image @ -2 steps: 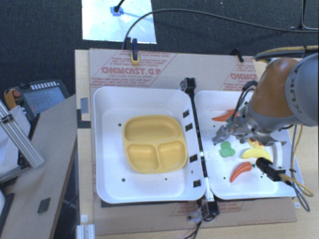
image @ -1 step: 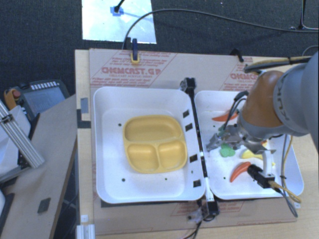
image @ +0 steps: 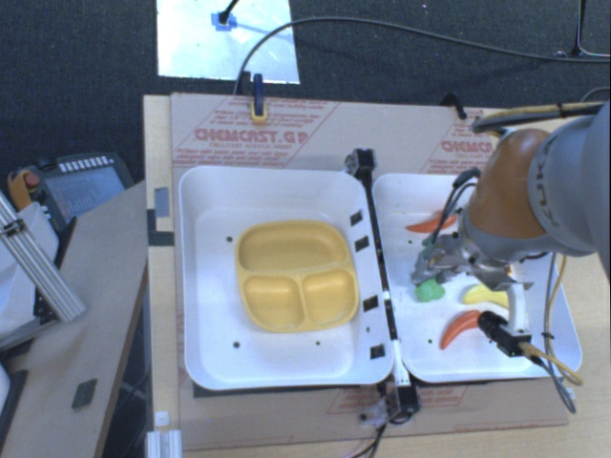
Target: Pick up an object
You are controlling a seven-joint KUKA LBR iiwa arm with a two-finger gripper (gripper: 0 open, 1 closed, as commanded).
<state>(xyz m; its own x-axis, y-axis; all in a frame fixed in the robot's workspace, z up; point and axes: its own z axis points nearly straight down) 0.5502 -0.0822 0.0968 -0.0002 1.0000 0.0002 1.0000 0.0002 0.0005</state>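
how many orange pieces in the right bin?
2. One orange piece lies near the right bin's front edge, beside the yellow piece. The other orange piece sits further back, partly under the arm. The arm may hide more.

**Even overhead light, soft focus**

The scene is lit brightly and evenly from above. Strong glare is seen on the silver sheet [image: 227, 27]. Only faint shadows are cast in the white bins [image: 205, 256]. Detail is slightly soft throughout.
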